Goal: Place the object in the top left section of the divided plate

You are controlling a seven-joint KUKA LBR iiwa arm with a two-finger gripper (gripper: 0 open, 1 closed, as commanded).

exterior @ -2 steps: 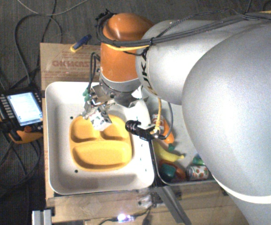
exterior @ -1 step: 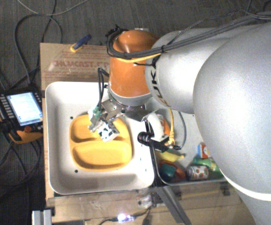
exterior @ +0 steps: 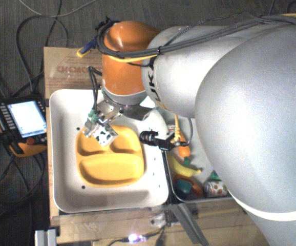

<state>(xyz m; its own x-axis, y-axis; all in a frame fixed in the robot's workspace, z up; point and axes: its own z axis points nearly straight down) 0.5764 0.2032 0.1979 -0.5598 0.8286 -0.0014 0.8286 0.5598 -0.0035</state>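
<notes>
Divided plate (exterior: pixel 109 165), yellow and with three sections, lies in the left of two white bins (exterior: pixel 61 137). We see the one gripper (exterior: pixel 99 129) low over the plate's upper left section; we cannot tell how it is set, nor whether anything is in it. In the right bin (exterior: pixel 174 193) we count a banana (exterior: pixel 183 168), a carrot (exterior: pixel 184 150), a can (exterior: pixel 215 188), plus some small toys we cannot make out. One handheld screen (exterior: pixel 24 119) sits left of the bench.

We see red print on the cardboard sheet (exterior: pixel 68 68) under the bins, upside down, approx. "DIAMOND", not fully legible. Black marking on the arm (exterior: pixel 150 81) by the orange band: too small to read.
</notes>
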